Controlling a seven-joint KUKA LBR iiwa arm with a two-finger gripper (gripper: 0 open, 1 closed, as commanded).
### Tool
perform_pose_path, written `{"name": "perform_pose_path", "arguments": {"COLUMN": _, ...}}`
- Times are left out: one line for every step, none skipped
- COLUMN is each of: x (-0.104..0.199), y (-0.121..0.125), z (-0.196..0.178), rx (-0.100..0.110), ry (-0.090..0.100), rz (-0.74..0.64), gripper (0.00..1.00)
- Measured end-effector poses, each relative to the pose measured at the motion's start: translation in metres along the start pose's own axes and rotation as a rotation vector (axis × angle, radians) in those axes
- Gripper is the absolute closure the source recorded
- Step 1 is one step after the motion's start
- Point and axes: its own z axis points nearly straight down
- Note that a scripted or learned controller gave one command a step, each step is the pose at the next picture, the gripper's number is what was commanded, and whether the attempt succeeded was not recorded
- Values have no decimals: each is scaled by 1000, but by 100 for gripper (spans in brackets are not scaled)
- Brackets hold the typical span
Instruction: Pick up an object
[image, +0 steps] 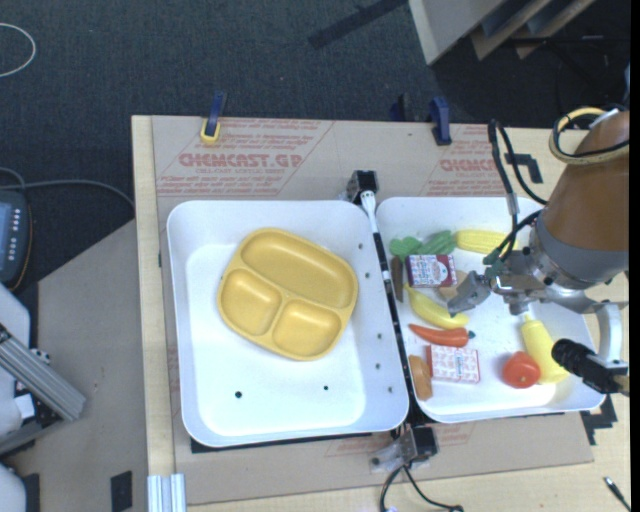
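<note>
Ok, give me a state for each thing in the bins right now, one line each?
Yellow three-compartment plastic plate: lying flat in left white bin, tilted diagonally.
Red-and-white carton: lying flat, right white bin.
Second red-and-white carton: lying flat near front.
Yellow banana: lying beside gripper.
Red pepper: on its side.
Red tomato: resting against yellow bottle.
Corn cob: lying at back.
Gripper: low over right bin.

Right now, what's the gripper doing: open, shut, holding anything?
Gripper: over the right bin, above the banana; open or shut cannot be told, and nothing is seen held.
</note>
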Motion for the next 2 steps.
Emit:
{"name": "perform_pose_path", "arguments": {"x": 0, "y": 3, "z": -7, "rx": -14, "ry": -2, "rz": -3, "gripper": 0}}
{"name": "perform_pose_path", "arguments": {"x": -3, "y": -1, "z": 38, "rx": -7, "ry": 0, "rz": -2, "gripper": 0}}
